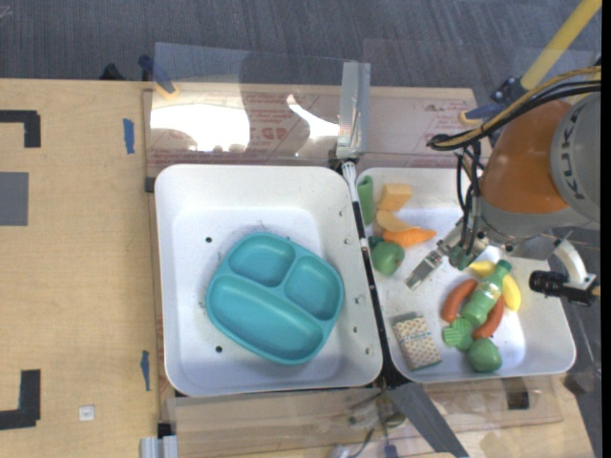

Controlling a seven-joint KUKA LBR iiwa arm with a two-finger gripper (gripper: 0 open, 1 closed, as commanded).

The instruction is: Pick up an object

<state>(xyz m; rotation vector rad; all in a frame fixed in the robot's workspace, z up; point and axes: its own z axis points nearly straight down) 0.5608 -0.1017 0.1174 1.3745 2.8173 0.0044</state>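
Observation:
My gripper [447, 260] hangs low over the middle of the right bin [558, 351], below the arm's orange band [525, 165]. Toy foods lie around it. An orange carrot [410, 238] and a green pepper [387, 257] are just to its left. A yellow block [396, 197] and a dark green stick [366, 198] lie further back. To its lower right are a green bottle [482, 301], an orange sausage [456, 300], a yellow banana [512, 291] and a green ball [484, 354]. A speckled beige box [417, 341] rests near the front.
The left bin [181, 208] holds a teal divided plate [275, 297]. A raised divider wall [361, 256] separates the two bins. Black cables [477, 127] loop above the arm. A wooden board [67, 256] lies to the left.

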